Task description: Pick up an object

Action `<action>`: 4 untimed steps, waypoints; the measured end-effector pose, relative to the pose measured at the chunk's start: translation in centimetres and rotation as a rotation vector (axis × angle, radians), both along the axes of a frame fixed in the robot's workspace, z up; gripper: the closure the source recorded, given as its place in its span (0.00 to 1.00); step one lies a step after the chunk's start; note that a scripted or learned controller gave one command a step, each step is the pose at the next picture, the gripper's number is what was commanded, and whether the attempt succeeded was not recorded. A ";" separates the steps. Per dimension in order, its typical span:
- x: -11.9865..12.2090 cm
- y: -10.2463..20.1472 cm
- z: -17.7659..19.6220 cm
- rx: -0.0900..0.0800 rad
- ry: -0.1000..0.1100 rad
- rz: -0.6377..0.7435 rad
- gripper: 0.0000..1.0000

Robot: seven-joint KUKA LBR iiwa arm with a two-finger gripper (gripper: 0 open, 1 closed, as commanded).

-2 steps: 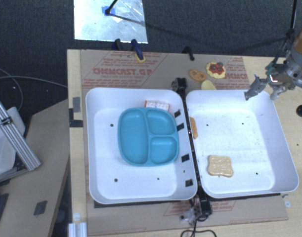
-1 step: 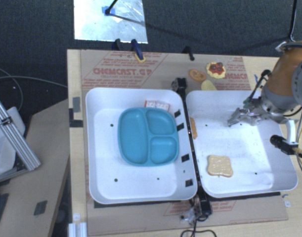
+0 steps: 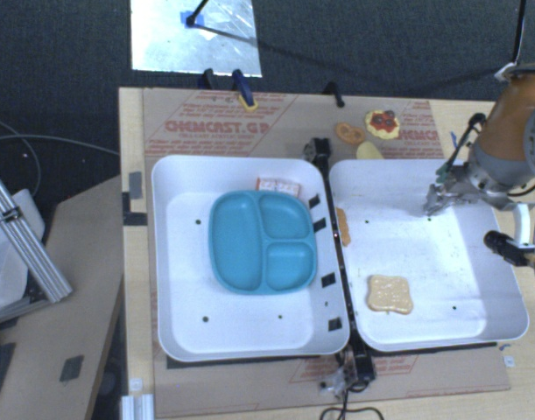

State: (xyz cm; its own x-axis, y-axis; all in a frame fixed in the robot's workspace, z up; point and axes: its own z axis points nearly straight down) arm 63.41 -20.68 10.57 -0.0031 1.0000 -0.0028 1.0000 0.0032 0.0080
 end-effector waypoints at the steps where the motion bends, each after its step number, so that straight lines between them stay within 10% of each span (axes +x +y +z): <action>1: -7.2 5.8 8.8 0.005 0.008 0.001 1.00; 2: -11.8 4.1 -1.2 0.004 0.013 -0.006 1.00; 3: -14.6 14.1 8.3 0.006 0.000 0.010 1.00; 4: -14.8 7.1 8.4 0.000 0.004 -0.007 1.00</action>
